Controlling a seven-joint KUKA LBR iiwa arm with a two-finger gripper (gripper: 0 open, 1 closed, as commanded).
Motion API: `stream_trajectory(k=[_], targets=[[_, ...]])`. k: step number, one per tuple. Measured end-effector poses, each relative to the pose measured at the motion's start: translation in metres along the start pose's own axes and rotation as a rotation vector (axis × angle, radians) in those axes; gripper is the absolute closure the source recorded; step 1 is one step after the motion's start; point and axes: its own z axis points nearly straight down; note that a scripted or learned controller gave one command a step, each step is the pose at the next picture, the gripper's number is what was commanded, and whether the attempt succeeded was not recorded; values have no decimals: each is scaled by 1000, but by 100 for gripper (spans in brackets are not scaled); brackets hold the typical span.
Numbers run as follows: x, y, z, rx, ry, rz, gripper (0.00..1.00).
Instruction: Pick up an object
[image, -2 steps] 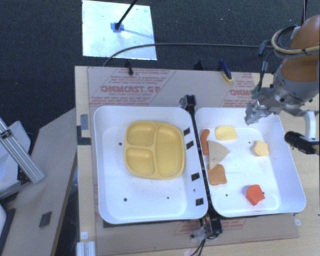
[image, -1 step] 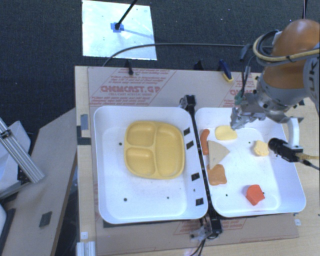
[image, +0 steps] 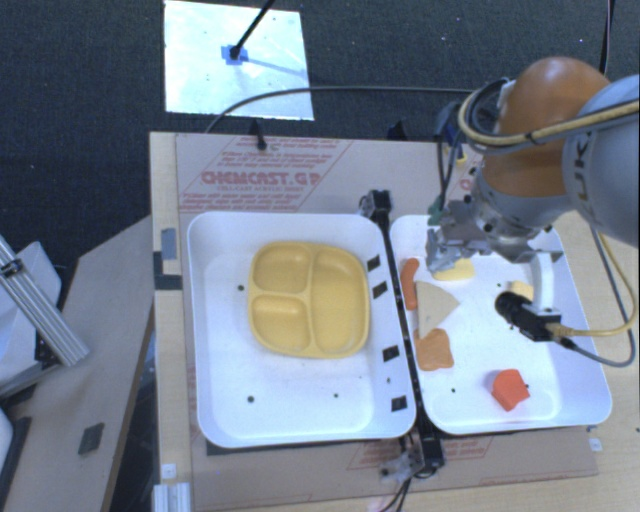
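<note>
Yellow piece (image: 457, 269) under end effector (image: 443, 258)

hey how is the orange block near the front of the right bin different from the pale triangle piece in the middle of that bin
The orange block is a saturated orange, while the pale triangle is cream. The block looks chunky, with visible side faces; the triangle looks like a flat wedge. The block sits apart from other pieces, whereas the triangle lies close against a flat orange piece below it. Both rest in the right bin, away from the gripper.
</note>
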Motion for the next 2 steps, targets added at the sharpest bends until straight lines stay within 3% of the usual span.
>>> stream_trajectory(k=[2], targets=[[91, -30, 26, 0, -1, 0, 100]])
